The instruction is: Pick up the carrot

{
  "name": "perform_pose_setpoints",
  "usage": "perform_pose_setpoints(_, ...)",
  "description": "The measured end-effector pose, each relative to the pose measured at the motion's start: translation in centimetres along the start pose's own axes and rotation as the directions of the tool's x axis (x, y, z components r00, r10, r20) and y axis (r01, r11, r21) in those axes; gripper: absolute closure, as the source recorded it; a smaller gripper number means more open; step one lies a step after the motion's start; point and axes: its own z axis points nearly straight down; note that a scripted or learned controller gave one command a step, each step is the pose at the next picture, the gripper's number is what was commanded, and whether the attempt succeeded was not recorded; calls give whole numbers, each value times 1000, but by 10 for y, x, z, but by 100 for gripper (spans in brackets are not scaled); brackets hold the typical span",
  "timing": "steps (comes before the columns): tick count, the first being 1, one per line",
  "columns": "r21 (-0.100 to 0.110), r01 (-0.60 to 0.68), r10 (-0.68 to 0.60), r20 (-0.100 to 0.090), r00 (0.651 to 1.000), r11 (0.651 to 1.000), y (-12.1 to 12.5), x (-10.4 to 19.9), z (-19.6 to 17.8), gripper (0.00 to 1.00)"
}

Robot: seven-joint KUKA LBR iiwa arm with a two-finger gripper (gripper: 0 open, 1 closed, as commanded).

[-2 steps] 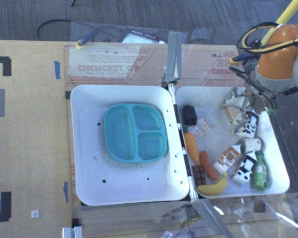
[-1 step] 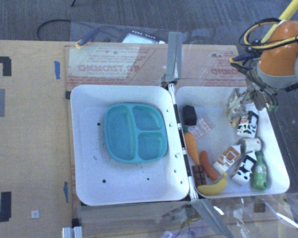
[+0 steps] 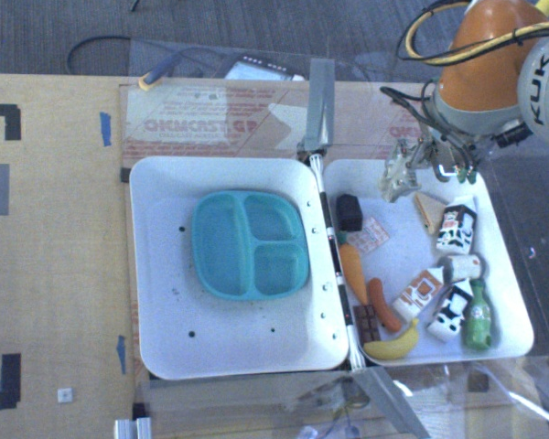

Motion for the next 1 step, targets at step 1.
perform_pose_setpoints(1, 0, 0, 0, 0, 1000, 1000, 0, 0, 0, 0)
